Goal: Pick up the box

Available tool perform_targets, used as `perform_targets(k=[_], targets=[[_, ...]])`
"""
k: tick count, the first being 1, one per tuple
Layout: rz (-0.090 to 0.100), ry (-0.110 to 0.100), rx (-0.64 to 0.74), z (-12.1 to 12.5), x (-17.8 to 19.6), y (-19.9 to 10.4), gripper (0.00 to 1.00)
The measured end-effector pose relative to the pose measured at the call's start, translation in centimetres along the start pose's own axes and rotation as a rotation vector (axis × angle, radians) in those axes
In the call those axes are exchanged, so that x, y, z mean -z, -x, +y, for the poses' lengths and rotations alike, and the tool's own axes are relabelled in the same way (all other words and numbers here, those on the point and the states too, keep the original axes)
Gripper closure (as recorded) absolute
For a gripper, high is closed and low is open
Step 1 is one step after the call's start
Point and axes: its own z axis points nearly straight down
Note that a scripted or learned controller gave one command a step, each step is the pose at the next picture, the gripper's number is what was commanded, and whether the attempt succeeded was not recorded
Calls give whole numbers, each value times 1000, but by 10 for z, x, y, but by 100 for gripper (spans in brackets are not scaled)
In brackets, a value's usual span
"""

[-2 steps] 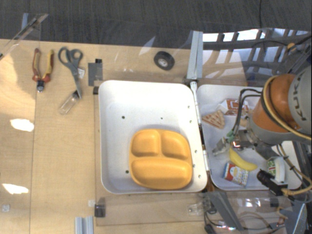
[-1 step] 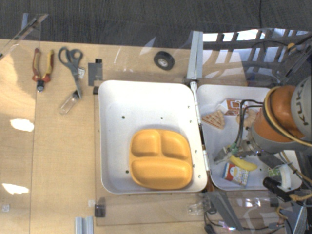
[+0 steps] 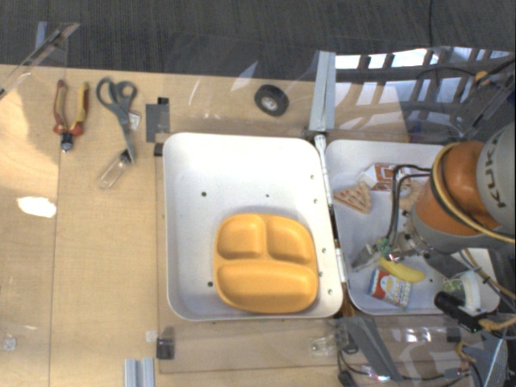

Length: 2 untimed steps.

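Worktop (image 3: 81, 256): pale wood, seen from above at a slant, bearing two shallow white bins side by side.
Left bin (image 3: 201, 176): holds a yellow divided tray (image 3: 266, 262) with three compartments, lying toward the bin's 5 o'clock corner.
Right bin (image 3: 355, 156): holds a scatter of small things, with the arm over its 3 o'clock side.
Arm (image 3: 472, 188): grey with an orange band, reaching in from 3 o'clock and hanging above the right bin.
Pincer (image 3: 385, 252): low over the middle of the right bin, pointing toward 9 o'clock; too small and cluttered to tell whether it is spread or pressed together.
Box (image 3: 390, 289): small, with blue, red and white print, lying flat near the bin's 6 o'clock edge, just below the pincer.
Banana (image 3: 403, 272): yellow, just above the box at its 12 o'clock.
Brown packets (image 3: 355, 198): toward the bin's 11 o'clock.
Worktop tools: red-handled pliers (image 3: 68, 113) and scissors (image 3: 119, 107) at the far 10 o'clock; a black tape roll (image 3: 272, 99) at 12 o'clock of the left bin.
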Motion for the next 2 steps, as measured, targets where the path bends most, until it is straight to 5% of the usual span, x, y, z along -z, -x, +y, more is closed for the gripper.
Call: perform_targets(k=[2], targets=[[0,0,1,0,0,0,0]])
